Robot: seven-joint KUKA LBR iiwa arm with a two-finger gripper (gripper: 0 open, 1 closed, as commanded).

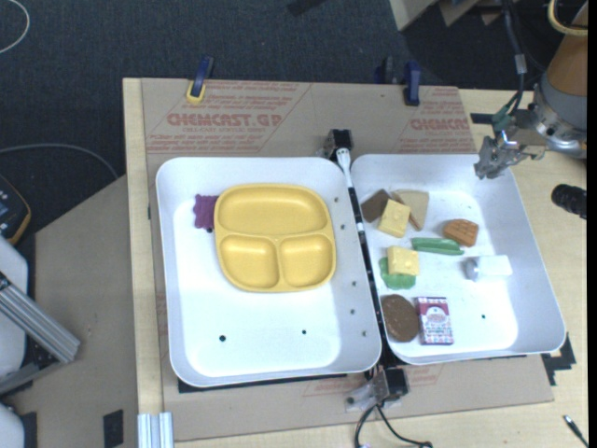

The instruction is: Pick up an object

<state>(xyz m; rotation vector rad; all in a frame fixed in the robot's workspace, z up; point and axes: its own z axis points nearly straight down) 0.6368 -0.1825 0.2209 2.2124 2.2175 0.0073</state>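
Metal two-finger gripper [492,163] hovering over the right white bin's [532,278] far corner, finger spread unclear, nothing visibly held, orange ridged toy pastry [461,232] just below-left, small food toys beyond.

1. The single camera is sitting fixed above the bench [140,250], looking down at a slant.
2. It is facing so the far edge of the bench is lying toward the top of the view, with dark floor [93,26] showing beyond it.
3. It is standing back far enough to be taking in both white bins whole: left bin [187,343], right bin [532,287].
4. The arm [560,91] is entering at the upper right corner, cut off by the frame edge.
5. There being one view, nothing is being shared with a second.
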